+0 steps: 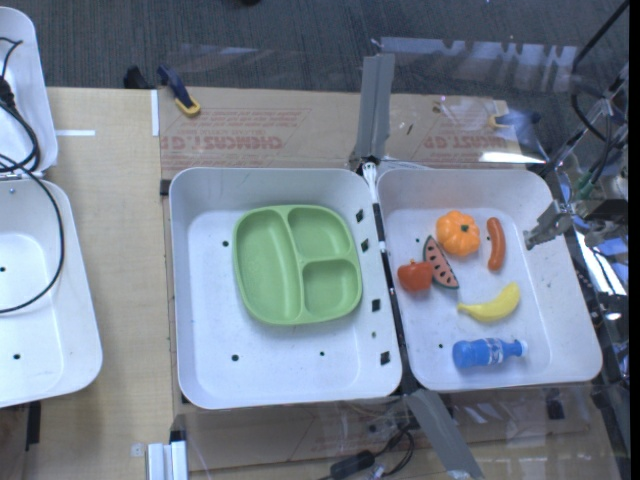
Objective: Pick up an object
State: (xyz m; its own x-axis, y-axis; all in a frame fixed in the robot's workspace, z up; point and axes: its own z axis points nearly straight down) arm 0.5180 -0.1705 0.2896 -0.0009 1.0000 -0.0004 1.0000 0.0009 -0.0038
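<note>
The right white bin (560, 353) holds several toy foods. An orange pumpkin (458, 233) lies next to a red-orange sausage (495, 243). A watermelon slice (441, 263) rests against a red tomato-like piece (414, 275). Nearer the front are a yellow banana (491, 305) and a blue bottle (485, 352) lying on its side. My gripper (545, 228) shows as a grey tip over the bin's right rim, right of the sausage and apart from every item. Nothing is seen in it.
The left white bin (200, 358) holds a green divided plate (297, 263). A grey divider post (375, 108) rises behind the seam between the bins. Cables and frame parts crowd the right edge (600, 168). Another white tub (40, 298) with a black cable stands far left.
</note>
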